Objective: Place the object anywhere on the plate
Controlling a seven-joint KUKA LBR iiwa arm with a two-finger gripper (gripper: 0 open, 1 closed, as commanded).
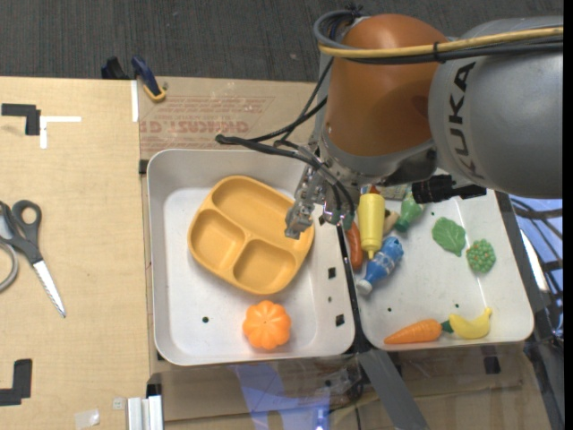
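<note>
Bulking over the upper right of the view, the grey and orange KUKA arm (421,97) hangs above the seam between the two white bins, with black cables looping off its wrist toward the left bin's far wall. Its gripper (307,211) reaches down over the right edge of the yellow divided plate (246,236), fingertips close to the plate's rim; nothing shows between the fingers, and whether they are parted or closed I cannot tell. That plate lies in the left bin (170,267), tilted across its middle, its three compartments bare. An orange toy pumpkin (267,324) sits on the bin floor just beside the plate's near edge, close to the bin's near wall and apart from the gripper. In the right bin (515,316), a yellow bottle (371,219), a red-orange piece and a blue-and-white bottle (380,264) crowd against the dividing wall, partly under the arm. A green leaf (449,236) and a knobbly green piece (481,256) lie toward the right wall, a carrot (414,332) and a banana (471,323) along the near wall. Scissors (27,249) rest on the cardboard-coloured bench at its left edge, well apart from both bins.
</note>
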